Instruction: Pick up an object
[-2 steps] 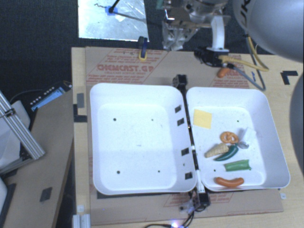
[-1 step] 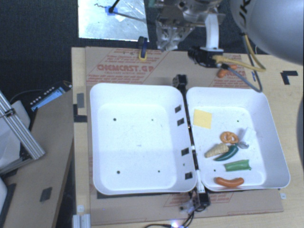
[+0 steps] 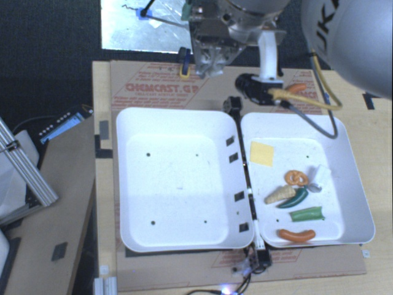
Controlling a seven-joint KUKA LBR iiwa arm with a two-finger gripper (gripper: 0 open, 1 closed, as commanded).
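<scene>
Arm: I see the grey KUKA body filling the 12 to 2 o'clock corner, smooth rounded shell, orange band at the very top edge.
Gripper (image 3: 207, 63): hangs above the cardboard backing at 12 o'clock, beyond the far rim of both bins, metallic and blocky. I cannot tell whether it is released or clenched; nothing visible in it.
Left bin (image 3: 132, 165): shallow white moulded plastic, rounded corners, a few small dark dots on the floor.
Right bin (image 3: 356, 183): same white shell, touching the left one along the centre seam; all the objects sit here.
Yellow square (image 3: 262, 153): flat, thin, at 11 o'clock in the right bin.
Pretzel (image 3: 296, 177): orange-brown, looped, near bin centre.
Pale cone (image 3: 280, 194): ridged, tapered, cream, just beside the pretzel at its 7 o'clock.
Dark green pepper (image 3: 295, 198): curved, glossy, touching the cone.
Green block (image 3: 306, 214): oblong, lighter green, at 6 o'clock of the pepper.
Sausage (image 3: 296, 235): orange, smooth, rounded ends, near the front rim.
Surface (image 3: 80, 165): tan, matte, printed cardboard under the bins.
</scene>
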